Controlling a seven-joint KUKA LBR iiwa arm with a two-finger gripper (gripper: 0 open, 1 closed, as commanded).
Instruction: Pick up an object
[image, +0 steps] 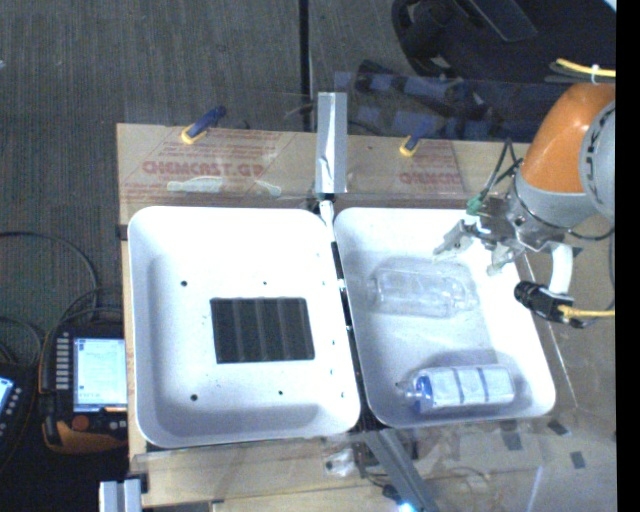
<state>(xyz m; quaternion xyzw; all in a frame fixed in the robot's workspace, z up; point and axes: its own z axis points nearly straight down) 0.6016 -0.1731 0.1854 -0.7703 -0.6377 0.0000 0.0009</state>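
In the right bin (375, 395) lie two plastic bottles. A clear, crumpled bottle (422, 289) lies on its side in the middle of the bin. A bottle with a white and blue label (462, 388) lies on its side near the front wall. My gripper (472, 246) hangs over the bin's back right part, above and to the right of the clear bottle. Its fingers (448, 240) are spread apart and nothing is between them. The arm's orange band (565, 140) shows at the upper right.
The left bin (160, 300) has a dark grated rectangle (262, 329) in its floor. A metal post (331, 150) stands behind the gap between the bins. Clamps sit on the board at the back. A handheld pendant (90, 375) lies left of the bench.
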